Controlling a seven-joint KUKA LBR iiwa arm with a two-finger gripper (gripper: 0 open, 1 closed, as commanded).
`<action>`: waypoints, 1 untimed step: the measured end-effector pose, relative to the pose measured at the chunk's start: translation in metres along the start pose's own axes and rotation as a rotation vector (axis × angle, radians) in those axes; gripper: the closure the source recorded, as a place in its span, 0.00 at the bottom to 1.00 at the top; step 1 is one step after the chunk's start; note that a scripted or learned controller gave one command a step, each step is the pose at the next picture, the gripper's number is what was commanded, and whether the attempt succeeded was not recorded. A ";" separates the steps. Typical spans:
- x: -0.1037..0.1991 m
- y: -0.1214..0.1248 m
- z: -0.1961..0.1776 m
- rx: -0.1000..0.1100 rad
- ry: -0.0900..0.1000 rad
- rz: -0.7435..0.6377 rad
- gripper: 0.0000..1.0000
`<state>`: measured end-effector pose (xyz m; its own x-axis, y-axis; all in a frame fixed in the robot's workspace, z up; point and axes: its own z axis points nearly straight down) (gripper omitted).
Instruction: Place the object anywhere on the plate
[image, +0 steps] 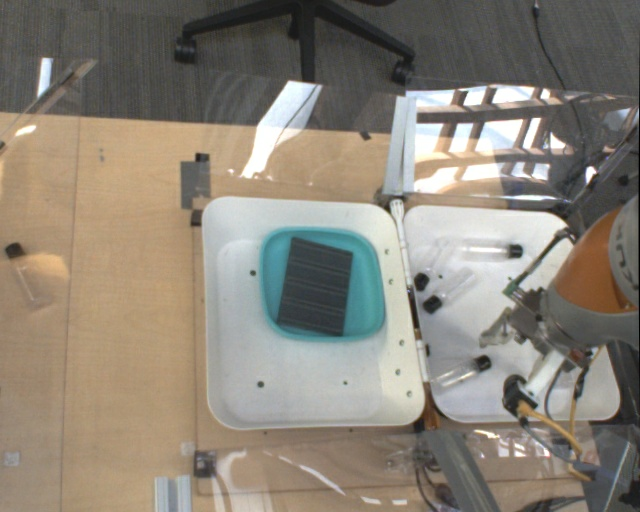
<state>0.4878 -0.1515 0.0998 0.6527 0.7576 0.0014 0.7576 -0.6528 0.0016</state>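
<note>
Down at the near right, the grey arm with its orange band (605, 262) hangs over the right bin (440, 395), and its gripper (515, 330) sits above the clear tubes with black caps (465, 372) scattered there. Whether the fingers are released or clenched, I cannot tell from this slant. Over in the left bin (240, 385), the dark ribbed block (316, 286) lies flat on the teal plate (372, 300), slightly tilted, well apart from the gripper.
</note>
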 end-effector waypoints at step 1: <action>0.044 -0.034 0.011 -0.013 0.004 -0.048 0.00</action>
<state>0.4910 -0.0956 0.0892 0.6152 0.7883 0.0049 0.7882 -0.6152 0.0148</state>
